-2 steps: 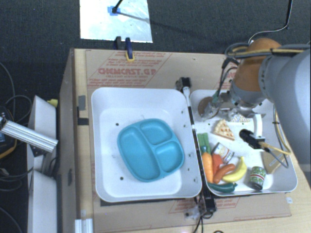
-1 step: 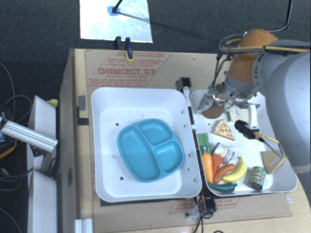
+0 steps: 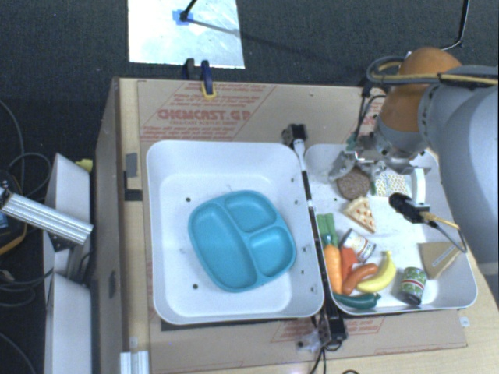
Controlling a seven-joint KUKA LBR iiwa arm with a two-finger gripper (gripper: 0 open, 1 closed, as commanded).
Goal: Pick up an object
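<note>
One grey arm (image 3: 460, 115) reaches in from the right, bent at its orange band (image 3: 413, 92), with the wrist pointing down over the far end of the right bin (image 3: 468, 288). The gripper (image 3: 357, 162) hangs low there; whether it is parted or closed cannot be told, and nothing can be seen held in it. A brown round disc (image 3: 353, 185) lies just under and in front of the gripper, too close to tell whether they touch. A white patterned piece (image 3: 390, 183) lies just to the gripper's right. Nearer the camera from the gripper come a pizza-like wedge (image 3: 360, 213), then a crowded cluster: carrot (image 3: 333, 265), sausage (image 3: 357, 276), banana (image 3: 380, 274) and green can (image 3: 412, 284). A tan wedge (image 3: 437, 257) lies apart, toward the right wall. Well to the gripper's left, the left bin (image 3: 168, 209) holds a blue divided plate (image 3: 242, 238).
</note>
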